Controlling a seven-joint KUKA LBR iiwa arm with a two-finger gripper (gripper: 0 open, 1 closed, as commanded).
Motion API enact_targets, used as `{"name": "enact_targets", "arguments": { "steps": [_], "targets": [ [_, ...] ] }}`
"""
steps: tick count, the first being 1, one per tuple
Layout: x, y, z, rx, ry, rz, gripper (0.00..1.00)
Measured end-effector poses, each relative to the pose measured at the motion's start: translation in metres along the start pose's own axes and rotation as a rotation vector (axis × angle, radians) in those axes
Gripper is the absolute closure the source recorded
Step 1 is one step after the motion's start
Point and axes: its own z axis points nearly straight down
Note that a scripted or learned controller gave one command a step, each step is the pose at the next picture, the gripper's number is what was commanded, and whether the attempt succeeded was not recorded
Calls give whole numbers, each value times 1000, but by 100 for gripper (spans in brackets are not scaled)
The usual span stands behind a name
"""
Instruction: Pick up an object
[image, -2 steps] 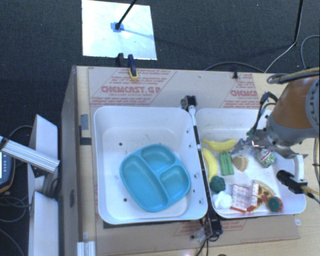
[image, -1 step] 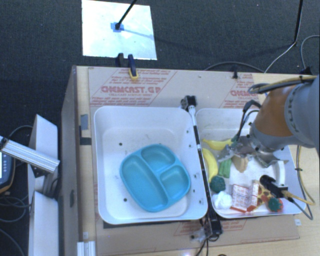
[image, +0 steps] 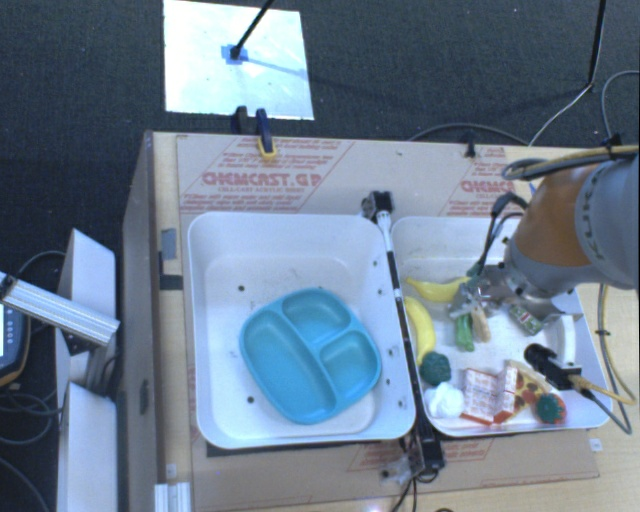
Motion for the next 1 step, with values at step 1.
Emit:
{"name": "enact_targets", "arguments": {
  "steps": [1],
  "targets": [
    [68,-27,-84,5,2,0,100]
  ]
}}
